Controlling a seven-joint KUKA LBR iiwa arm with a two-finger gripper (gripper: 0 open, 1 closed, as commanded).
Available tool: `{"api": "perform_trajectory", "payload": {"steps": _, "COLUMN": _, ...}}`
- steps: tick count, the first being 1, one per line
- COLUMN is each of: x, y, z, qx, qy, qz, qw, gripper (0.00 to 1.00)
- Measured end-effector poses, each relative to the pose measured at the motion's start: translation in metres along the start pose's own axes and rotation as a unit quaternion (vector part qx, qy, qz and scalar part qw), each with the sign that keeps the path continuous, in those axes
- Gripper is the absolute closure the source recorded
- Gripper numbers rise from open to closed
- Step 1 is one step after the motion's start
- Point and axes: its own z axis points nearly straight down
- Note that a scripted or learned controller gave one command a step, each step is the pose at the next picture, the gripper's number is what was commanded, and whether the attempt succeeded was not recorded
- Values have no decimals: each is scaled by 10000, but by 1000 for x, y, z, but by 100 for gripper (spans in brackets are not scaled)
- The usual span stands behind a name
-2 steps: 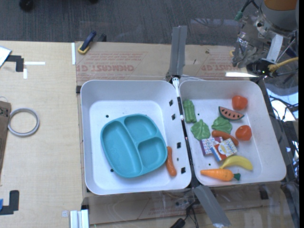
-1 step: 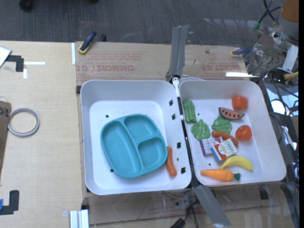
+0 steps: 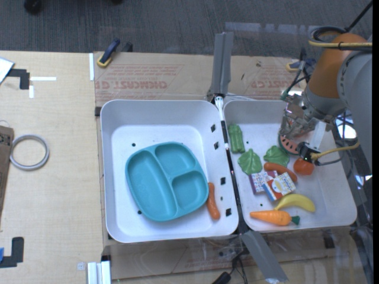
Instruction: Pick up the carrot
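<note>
Right bin point(image 3: 331, 218), loose toy food. The gripper point(image 3: 294, 136) hangs low over the bin's far side, presumably lowered for a grasp, but the carrot point(image 3: 273, 217) lies well apart from it, toward the near wall, flat with its green tip pointing to the arm's side. Between gripper and carrot lie a tomato point(image 3: 303, 166), a box point(image 3: 272, 183) and a banana point(image 3: 296, 202), the banana just beside the carrot. Whether the gripper is open or closed cannot be told: its tip merges with a reddish shape beneath, itself unidentifiable. The arm point(image 3: 346, 70) is cut off at the frame edge. An orange piece point(image 3: 212, 201) beside the tray point(image 3: 142, 170) in the other bin is unclear.
</note>
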Motion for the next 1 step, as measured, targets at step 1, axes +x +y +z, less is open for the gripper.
{"api": "perform_trajectory", "payload": {"steps": 1, "x": 21, "y": -102, "z": 0, "qx": 10, "qy": 5, "qz": 1008, "qw": 9949, "gripper": 100}}
